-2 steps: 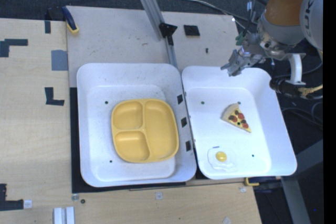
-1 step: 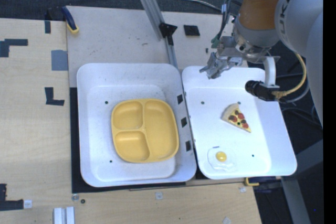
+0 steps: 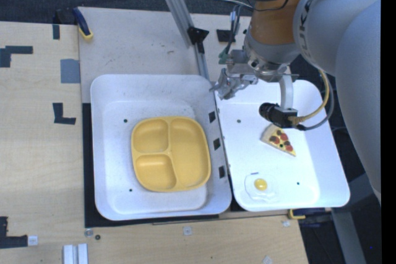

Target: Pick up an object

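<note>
**Pizza slice waits while the tool hangs by the bin wall**

Pizza slice (image 3: pixel 279 139) is a toy I would pick for this job. It lies flat in the right bin (image 3: pixel 322 191), about in the middle. A toy fried egg (image 3: pixel 260 185) lies in the same bin, nearer to us and a little to the left. The left bin (image 3: pixel 114 105) has a big yellow plate (image 3: pixel 170 153) with three parts in it.

The tool (image 3: pixel 226 88) hangs at the far left corner of the right bin. It is just beside the wall where the two bins meet. I cannot tell if the tool is open or shut from up here. I see no toy in it. The grey arm (image 3: pixel 346 28) reaches in from the right side of the table (image 3: pixel 37 133).

What could go wrong? I think the tool is not over any toy yet. If it goes straight down from here, it may bump the bin wall or grab only air. It would have to go right and nearer to get over the pizza.

The pizza and the egg both look thin and flat. A flat toy is hard to pinch. The tool may slide over the top, or push the toy away across the smooth white floor of the bin.

The yellow plate looks too wide to grab across. The tool would need to pinch its edge, and the plate might tip or slip out.
</note>
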You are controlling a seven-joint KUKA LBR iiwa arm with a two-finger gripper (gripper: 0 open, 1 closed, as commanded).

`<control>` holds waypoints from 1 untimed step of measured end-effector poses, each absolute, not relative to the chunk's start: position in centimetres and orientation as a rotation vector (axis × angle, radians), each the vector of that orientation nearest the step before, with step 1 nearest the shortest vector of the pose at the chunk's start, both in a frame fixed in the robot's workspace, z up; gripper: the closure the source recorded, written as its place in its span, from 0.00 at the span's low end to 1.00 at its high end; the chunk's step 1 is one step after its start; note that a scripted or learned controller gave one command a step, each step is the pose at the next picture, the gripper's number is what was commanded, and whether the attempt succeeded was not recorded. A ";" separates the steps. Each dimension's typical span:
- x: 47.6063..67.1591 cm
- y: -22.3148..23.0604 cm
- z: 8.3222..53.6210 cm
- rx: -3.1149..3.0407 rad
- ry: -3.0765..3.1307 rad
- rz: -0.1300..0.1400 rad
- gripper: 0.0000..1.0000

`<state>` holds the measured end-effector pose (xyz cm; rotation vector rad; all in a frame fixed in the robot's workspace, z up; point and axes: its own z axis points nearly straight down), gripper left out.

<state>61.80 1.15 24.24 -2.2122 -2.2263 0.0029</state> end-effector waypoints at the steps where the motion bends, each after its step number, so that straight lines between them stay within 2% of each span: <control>1: 61.5 6.0 23.3 -2.213 -2.226 0.003 1.00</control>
